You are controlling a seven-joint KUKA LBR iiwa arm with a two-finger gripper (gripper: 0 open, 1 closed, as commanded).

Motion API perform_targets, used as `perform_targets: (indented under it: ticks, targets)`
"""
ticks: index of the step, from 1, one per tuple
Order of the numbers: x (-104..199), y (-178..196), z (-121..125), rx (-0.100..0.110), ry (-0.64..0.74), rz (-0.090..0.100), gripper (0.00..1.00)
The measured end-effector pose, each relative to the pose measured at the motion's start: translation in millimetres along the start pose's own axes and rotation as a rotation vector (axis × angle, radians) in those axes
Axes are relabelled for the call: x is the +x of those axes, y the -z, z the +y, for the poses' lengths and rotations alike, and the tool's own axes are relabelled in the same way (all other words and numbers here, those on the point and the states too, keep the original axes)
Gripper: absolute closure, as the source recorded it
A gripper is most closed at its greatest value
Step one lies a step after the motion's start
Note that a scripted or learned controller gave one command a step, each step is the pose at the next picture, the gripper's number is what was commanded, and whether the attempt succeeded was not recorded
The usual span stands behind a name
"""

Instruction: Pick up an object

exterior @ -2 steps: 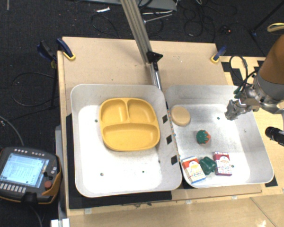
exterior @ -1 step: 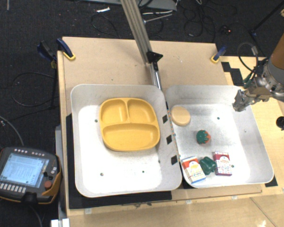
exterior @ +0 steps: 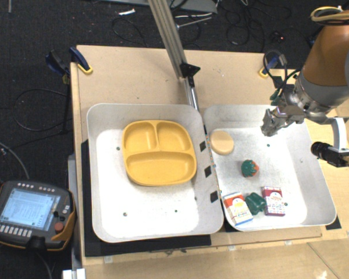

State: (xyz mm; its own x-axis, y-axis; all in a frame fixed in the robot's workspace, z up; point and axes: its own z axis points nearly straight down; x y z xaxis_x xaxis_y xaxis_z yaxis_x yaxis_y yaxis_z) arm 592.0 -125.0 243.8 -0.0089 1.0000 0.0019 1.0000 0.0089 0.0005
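Gripper (exterior: 270,127) sits over the upper part of the right bin (exterior: 320,182), reaching in from the right on the grey arm (exterior: 331,57) with the orange band. Nothing visible between its tips; can't tell from this angle how it stands, the tip is too small and dark. Right bin contents: a round tan disc (exterior: 222,142) near the left wall, a small green ball with a red patch (exterior: 249,168) mid-bin, and along the bottom edge a white and red carton (exterior: 238,208), a dark green lump (exterior: 256,202) touching it, and a dark red box (exterior: 273,201) just beside that. Gripper is well apart from all of them. Left bin (exterior: 104,214) holds a yellow divided plate (exterior: 159,152), three compartments, lying flat. Pendant with a lit screen (exterior: 29,213) sits on the floor at lower left.
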Motion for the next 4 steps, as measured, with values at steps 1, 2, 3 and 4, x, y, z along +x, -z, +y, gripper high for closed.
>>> perform_targets:
  ticks: [1, 2, 3, 4]
  targets:
    - [51.1, -10.9, 3.3, 0.001, -0.001, 0.000, 1.00]
    - [105.2, -9.3, 1.1, 0.001, 0.000, 0.000, 1.00]
    - [166.6, -2.8, 14.0, -0.002, 0.000, 0.000, 1.00]
    - [209.9, -5.6, 20.8, -0.001, -0.001, -0.001, 1.00]
